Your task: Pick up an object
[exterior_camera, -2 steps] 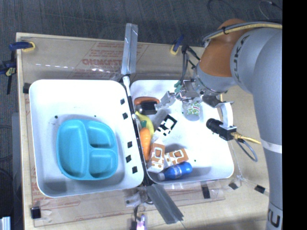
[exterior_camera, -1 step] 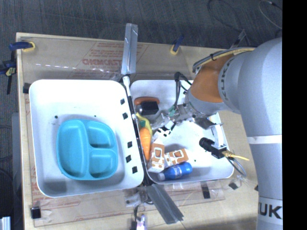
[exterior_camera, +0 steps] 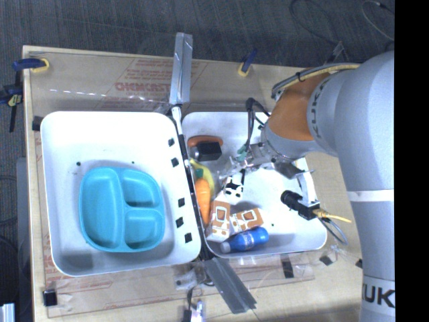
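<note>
I saw the gripper [exterior_camera: 240, 168] low in the right bin [exterior_camera: 295, 237], mid-frame. A black-and-white object [exterior_camera: 232, 190] lay just below it. I couldn't tell its opening.

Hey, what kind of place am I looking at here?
Likely a robotics lab's grasping test bench: a grey arm reaches over two white bins, one with a blue tray, the other with a carrot and bottle.

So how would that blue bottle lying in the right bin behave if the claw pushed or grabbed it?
The blue bottle lies on its side, so a push would probably roll it. Its rounded, smooth-looking body may slip from a pinch. It rests against the cartons, which might block rolling that way.
</note>
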`<action>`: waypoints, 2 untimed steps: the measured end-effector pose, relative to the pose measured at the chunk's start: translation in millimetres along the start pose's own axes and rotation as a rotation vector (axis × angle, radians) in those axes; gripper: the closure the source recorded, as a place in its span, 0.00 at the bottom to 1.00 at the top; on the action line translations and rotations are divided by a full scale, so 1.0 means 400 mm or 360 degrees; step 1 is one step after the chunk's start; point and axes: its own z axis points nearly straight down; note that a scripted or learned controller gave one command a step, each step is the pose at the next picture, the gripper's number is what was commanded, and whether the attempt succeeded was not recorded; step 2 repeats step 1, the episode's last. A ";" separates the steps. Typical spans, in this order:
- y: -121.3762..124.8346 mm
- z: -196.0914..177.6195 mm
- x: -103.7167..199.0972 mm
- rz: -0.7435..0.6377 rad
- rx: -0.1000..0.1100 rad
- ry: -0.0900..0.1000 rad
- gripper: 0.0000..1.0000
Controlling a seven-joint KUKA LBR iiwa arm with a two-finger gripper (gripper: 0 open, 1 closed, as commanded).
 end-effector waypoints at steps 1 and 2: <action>-0.029 -0.252 0.166 0.0028 -0.0001 0.0001 1.00; -0.029 -0.252 0.166 0.0028 -0.0001 0.0001 1.00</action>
